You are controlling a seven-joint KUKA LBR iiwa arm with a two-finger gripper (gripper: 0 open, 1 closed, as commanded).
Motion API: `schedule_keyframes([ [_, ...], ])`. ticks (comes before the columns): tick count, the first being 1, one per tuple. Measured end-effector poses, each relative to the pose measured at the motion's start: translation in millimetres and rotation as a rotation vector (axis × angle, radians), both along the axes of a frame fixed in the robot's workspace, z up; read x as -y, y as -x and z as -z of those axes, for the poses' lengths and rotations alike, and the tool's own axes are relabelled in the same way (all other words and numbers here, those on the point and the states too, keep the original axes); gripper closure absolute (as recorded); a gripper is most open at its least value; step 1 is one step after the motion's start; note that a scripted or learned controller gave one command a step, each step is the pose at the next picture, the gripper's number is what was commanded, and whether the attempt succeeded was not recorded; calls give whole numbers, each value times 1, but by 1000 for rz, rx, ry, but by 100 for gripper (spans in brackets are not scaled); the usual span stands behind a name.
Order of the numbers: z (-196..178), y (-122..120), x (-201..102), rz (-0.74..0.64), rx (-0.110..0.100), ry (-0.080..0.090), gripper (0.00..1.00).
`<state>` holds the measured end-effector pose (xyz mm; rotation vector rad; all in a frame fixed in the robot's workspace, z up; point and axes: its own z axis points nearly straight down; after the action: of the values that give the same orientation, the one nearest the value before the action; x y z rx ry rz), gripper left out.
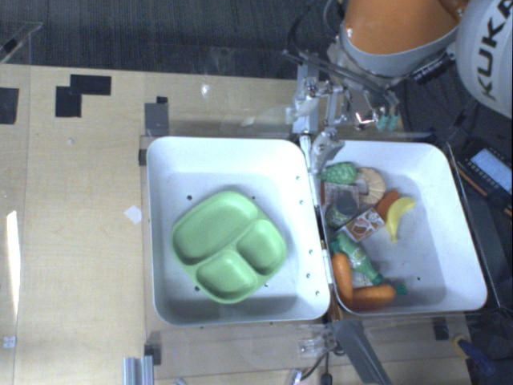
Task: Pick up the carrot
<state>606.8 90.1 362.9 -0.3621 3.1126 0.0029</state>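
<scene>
The carrot point(343, 275) is lying untouched in the right bin point(449, 239); the hand point(321, 147) is hovering above its far corner, its opening impossible to tell.

The arm point(405, 14) at the upper right is cut off by the top edge of the frame. Its pincer point(321, 147) is blurred, so the fingers cannot be made out. In the right bin point(449, 239) the toys overlap, and the carton point(365, 224) hides part of the carrot point(343, 275).
</scene>
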Motion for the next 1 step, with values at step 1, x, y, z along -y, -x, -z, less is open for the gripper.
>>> schedule_keyframes([
  [1,253,24,-33,-136,-7,0,0],
])
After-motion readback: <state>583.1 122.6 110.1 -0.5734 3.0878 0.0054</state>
